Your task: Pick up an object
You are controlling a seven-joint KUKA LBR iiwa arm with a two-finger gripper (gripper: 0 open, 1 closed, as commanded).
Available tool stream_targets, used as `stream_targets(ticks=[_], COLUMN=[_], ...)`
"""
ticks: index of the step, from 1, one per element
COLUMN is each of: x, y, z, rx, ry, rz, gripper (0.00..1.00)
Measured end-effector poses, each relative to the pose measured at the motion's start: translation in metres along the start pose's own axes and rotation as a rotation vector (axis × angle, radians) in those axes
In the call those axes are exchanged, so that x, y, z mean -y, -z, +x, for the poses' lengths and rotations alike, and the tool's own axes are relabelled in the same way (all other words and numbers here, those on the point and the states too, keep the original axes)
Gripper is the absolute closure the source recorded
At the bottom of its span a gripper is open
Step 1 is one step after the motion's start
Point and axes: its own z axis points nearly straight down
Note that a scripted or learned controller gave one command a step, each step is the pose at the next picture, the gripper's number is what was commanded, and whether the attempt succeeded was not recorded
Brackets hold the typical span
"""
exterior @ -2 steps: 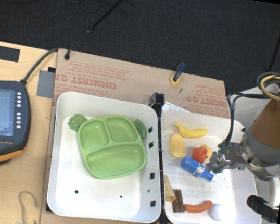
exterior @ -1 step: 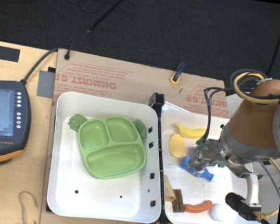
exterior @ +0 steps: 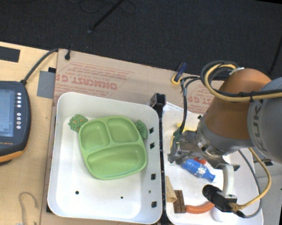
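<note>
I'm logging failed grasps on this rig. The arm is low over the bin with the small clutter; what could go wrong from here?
1. The gripper sits beside the blue bottle, close to the bin wall; it may scrape the wall or nudge the bottle aside rather than grip it.
2. The bottle lies on its side, so it could roll toward the orange piece and wooden block.
</note>
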Motion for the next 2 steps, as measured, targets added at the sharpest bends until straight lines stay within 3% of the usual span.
stream_targets(ticks=[1,2], x=[-0.016,-0.028], y=[0.011,0.012], z=[0.053,0.069], rx=[0.002,0.002], ry=[-0.002,-0.004], rz=[-0.001,0.0], gripper=[1.0,1.0])
